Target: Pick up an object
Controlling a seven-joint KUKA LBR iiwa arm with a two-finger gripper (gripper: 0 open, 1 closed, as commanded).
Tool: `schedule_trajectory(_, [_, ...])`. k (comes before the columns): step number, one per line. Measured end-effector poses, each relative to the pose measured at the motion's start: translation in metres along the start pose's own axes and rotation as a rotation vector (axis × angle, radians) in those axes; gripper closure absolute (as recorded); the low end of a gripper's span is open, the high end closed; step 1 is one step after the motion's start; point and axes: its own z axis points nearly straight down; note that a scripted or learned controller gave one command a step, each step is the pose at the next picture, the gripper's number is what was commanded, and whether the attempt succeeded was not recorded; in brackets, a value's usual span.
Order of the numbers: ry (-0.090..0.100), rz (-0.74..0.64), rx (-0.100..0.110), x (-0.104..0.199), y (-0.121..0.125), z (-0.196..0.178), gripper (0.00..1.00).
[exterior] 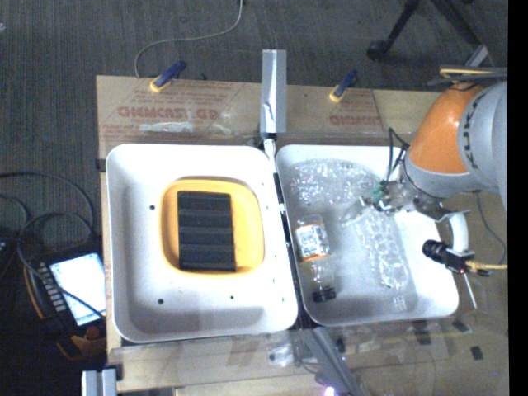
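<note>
As the grey arm with its orange band reaches in from the right edge of the frame, its wrist hangs over the upper right part of the right-hand shallow white bin. The two-finger gripper sits low among clear plastic there — whether its fingers are spread or closed cannot be told, since the wrist and cabling hide them.

Inside that right bin lie several see-through items: a crumpled clear plastic container in the upper left of the bin, just beside the gripper; a long clear plastic bottle running down the bin's middle; and a small clear bottle with a white-and-orange label and dark cap along the bin's left wall, its cap end toward the bottom of the frame. None of them can be seen between the fingers.

The left-hand white bin holds a yellow rounded tray with a black ribbed insert, lying flat at its centre — well apart from the arm. Both bins rest on a wooden bench, with two blue-and-yellow clamps at its far edge near the top of the frame. A lit tablet screen lies on the floor at lower left.
</note>
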Motion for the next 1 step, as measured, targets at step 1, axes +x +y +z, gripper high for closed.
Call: schedule_trajectory(1, [-0.001,0.033,-0.001,0.0365,0.0100,-0.0642,1.00])
